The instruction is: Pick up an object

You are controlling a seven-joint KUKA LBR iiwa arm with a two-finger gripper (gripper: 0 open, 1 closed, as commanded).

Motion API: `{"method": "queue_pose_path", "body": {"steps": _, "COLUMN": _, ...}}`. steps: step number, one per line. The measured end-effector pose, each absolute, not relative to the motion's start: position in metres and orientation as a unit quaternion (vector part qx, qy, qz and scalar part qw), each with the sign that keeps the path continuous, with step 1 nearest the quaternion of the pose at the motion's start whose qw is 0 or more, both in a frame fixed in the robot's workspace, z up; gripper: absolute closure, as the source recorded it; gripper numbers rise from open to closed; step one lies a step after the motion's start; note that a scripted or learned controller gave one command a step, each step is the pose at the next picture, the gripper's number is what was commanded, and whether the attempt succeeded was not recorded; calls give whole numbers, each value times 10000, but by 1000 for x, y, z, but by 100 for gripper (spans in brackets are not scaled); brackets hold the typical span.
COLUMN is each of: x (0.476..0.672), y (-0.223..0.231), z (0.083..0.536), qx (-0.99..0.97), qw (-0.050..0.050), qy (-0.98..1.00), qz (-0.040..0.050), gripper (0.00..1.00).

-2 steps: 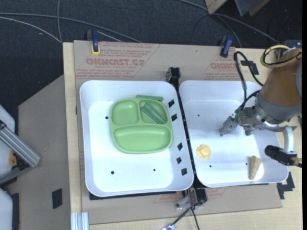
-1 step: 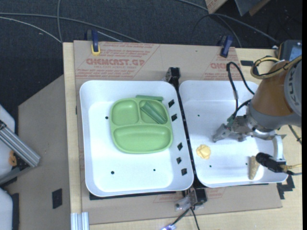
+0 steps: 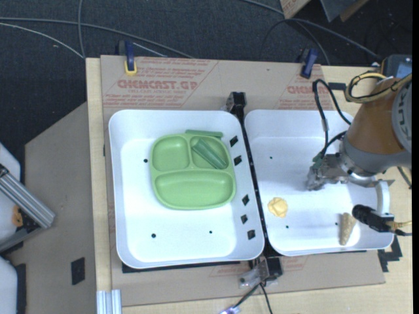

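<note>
The arm (image 3: 383, 120) reaches in over the right bin (image 3: 288, 133), wrist bent so the gripper (image 3: 319, 175) points down near the bin's middle, somewhat toward its right wall. State of the fingers: cannot tell, since the wrist housing hides their tips from this slant and nothing is seen between them. Candidate objects in the right bin: a small yellow piece (image 3: 278, 207) lying near the bin's left wall toward the front edge, and a tan cone-shaped piece (image 3: 346, 227) close to the front right corner, just beside a black part of the arm's cabling. Both lie apart from the gripper; the floor directly under it looks bare white. The left bin (image 3: 131, 175) carries a green divided tray (image 3: 193, 172), flat and roughly centred, with a darker green piece (image 3: 211, 152) resting in its upper right compartment. Judgement: the low, vertical pose suits a top-down grasp, but it seems aimed at a spot between the two small objects, not at either. A catch here looks unlikely unless the gripper shifts toward the yellow piece, the nearer of the two. Nothing is lifted at this moment.
</note>
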State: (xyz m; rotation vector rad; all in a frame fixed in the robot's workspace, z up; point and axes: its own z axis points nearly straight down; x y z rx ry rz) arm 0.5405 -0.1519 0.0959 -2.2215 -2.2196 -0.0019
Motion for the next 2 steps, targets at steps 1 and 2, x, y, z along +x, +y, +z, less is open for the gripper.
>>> {"method": "queue_pose_path", "body": {"steps": 1, "x": 543, "y": -159, "z": 158, "qx": -7071, "qw": -32, "qy": -7071, "qz": -17, "gripper": 100}}
{"method": "queue_pose_path", "body": {"steps": 2, "x": 543, "y": -162, "z": 223, "qx": -7067, "qw": -35, "qy": -7075, "qz": -20, "gripper": 100}}
